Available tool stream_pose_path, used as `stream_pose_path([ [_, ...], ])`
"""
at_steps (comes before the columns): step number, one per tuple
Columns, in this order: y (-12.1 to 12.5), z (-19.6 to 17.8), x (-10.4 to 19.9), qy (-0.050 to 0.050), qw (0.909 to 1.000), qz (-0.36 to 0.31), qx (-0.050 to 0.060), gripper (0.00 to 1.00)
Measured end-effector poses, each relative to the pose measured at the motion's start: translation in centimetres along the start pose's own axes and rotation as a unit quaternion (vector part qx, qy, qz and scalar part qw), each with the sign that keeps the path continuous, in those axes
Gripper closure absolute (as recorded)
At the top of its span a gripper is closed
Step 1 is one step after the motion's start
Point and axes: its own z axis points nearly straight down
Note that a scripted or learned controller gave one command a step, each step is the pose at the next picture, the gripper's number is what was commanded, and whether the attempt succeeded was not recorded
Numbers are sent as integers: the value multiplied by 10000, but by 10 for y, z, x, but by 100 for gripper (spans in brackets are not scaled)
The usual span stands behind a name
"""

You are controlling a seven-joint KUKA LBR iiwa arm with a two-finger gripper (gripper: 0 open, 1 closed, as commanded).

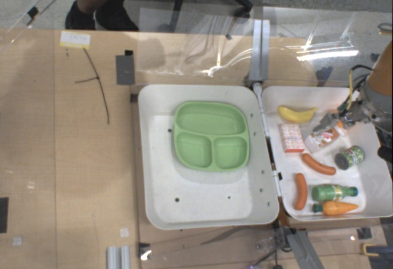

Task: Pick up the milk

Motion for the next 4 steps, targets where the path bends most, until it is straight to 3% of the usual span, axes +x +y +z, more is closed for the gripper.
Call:
stream_pose_path([
  [1,2,9,14,-53,9993,-371,-64,0],
  [2,6,-8,10,-116,9992,-361,-142,100],
  [3,6,-8,10,-114,9992,-363,-141,0],
  [4,-22,24,67,52,9976,-687,70,0],
])
